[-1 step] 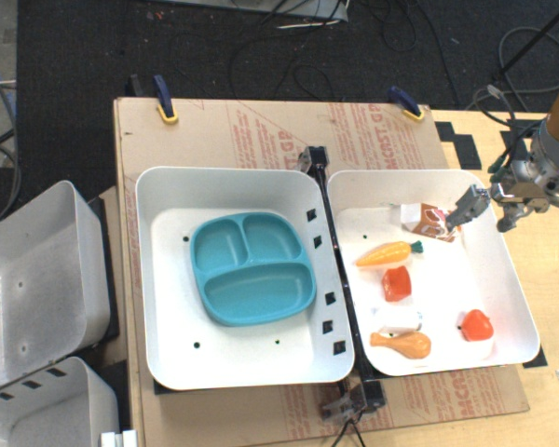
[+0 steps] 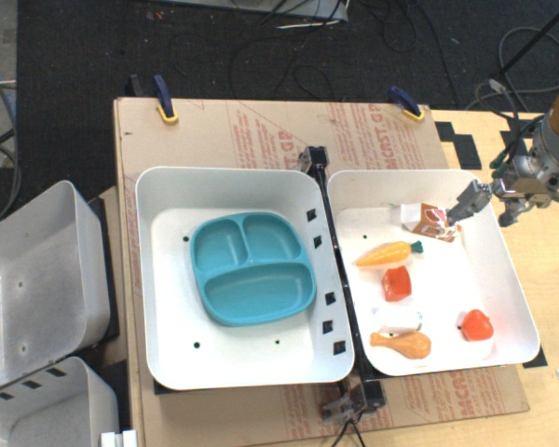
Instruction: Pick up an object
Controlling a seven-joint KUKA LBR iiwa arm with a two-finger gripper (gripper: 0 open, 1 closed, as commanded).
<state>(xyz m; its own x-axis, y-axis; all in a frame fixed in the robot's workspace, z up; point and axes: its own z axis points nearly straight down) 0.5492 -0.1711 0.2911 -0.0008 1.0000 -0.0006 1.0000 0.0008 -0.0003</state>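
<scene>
One smooth teal divided plate [image 2: 252, 266], glossy toy carrot [image 2: 388, 253].

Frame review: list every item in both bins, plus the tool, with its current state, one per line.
Teal divided plate: flat in left bin, nothing on it.
Carrot: lying in right bin.
Red block: resting, untouched.
Red pepper: near right wall.
Drumstick: lying near front edge.
Brown-and-white packet: at back, beside tool.
Tool: over right bin's far edge, holding nothing.

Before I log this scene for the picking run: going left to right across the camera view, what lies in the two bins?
Teal divided plate → toy carrot → red block → brown-and-white packet → red pepper → gripper at the right bin's far right edge.
</scene>
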